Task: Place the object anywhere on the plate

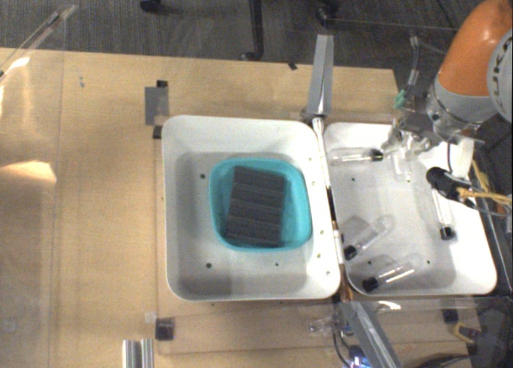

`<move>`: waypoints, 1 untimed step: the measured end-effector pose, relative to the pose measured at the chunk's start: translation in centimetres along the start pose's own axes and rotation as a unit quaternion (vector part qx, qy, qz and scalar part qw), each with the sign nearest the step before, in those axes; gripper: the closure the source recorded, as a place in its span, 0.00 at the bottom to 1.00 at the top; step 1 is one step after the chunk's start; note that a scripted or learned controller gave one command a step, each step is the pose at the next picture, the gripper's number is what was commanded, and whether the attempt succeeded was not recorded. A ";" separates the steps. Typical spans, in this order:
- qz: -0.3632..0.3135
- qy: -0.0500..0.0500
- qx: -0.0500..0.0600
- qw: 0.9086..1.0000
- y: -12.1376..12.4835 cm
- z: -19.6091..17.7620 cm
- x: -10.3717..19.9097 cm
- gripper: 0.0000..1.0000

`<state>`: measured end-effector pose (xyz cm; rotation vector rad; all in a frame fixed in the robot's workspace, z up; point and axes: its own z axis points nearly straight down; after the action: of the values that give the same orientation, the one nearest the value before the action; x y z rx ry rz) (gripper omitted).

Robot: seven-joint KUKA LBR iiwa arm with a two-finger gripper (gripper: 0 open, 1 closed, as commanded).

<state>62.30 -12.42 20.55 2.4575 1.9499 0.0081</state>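
Note:
A teal square plate [300, 212] lies in the middle of the left bin [184, 222]. A dark grey ridged block [256, 204] rests flat on the plate and covers most of its centre. My gripper [403, 148] hangs over the far edge of the right bin [473, 270], well to the right of the plate and apart from the block. Beside the gripper, a clear tube [353, 154] lies on the bin floor. I see nothing held in the gripper.
Several clear tubes with black caps lie in the right bin: one near its left wall [365, 236], one at the front [389, 272], one along the right side [443, 216]. A grey post [321, 78] stands behind the wall between the bins.

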 end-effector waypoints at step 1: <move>-0.086 0.000 0.002 0.996 -4.6 2.1 8.5 1.00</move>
<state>59.81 -3.15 18.44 2.2840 2.1551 0.0036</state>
